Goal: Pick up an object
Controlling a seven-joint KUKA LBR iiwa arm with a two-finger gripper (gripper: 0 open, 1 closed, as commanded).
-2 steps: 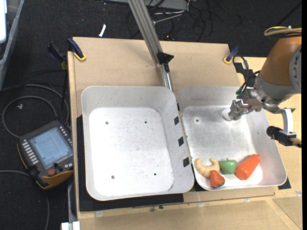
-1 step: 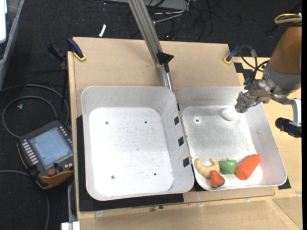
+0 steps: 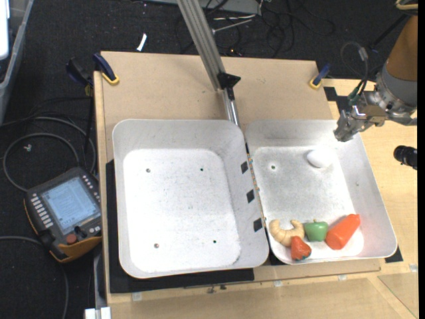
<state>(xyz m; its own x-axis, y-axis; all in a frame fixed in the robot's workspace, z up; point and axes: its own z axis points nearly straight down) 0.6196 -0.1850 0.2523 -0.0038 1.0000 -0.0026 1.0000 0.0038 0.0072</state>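
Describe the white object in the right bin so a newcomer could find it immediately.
Start at the right bin, the one nearest the gripper. In its far half, alone, lies a small white egg-shaped object. It is pale and isolated, whereas the colourful toys cluster along the near edge.

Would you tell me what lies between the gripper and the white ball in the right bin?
Nothing: in the camera view, just bare floor of the right bin separates the gripper from the white ball.
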